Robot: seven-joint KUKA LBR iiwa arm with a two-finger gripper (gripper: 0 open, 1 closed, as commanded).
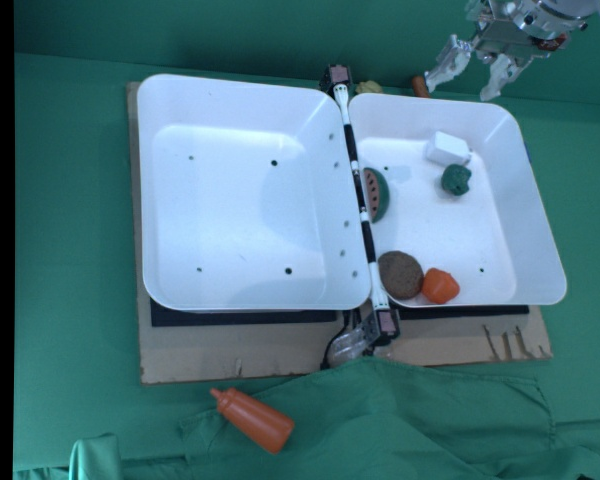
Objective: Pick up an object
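My gripper (473, 75) hangs high above the far rim of the right bin (525, 233), fingers spread open with nothing between them. In that bin lie a white block (447, 148), a dark green lumpy piece (456, 179), a watermelon slice (376, 194) against the left wall, a brown round patty (401, 274) and an orange piece (440, 286) near the front. The white block is the closest object to the gripper, below and slightly left of it.
The left bin (180, 118) sits beside the right one, joined by a black-and-white divider (356, 183). An orange bottle (253, 419) lies on the green cloth in front of the cardboard base. Small objects (420, 85) rest behind the right bin.
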